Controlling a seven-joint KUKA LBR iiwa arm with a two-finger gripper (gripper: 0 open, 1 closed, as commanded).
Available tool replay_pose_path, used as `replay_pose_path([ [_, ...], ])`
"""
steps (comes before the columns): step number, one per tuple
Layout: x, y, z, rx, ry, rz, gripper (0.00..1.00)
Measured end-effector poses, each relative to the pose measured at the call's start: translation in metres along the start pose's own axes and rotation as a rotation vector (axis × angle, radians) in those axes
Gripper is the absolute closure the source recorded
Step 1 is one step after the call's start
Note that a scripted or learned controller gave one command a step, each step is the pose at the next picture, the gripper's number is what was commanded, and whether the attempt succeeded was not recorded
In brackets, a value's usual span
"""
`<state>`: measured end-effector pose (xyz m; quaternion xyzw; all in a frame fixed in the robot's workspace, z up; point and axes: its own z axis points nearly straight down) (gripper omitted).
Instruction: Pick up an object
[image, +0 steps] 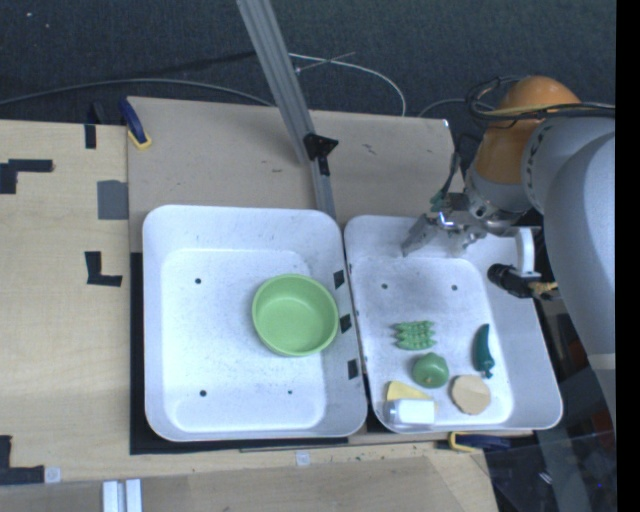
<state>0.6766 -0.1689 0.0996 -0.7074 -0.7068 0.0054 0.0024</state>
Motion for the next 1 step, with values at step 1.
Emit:
replay_pose_path([
  [1,0.0013,0.0001,-0.0105,-0.001,0.002,-0.002,1.0],
])
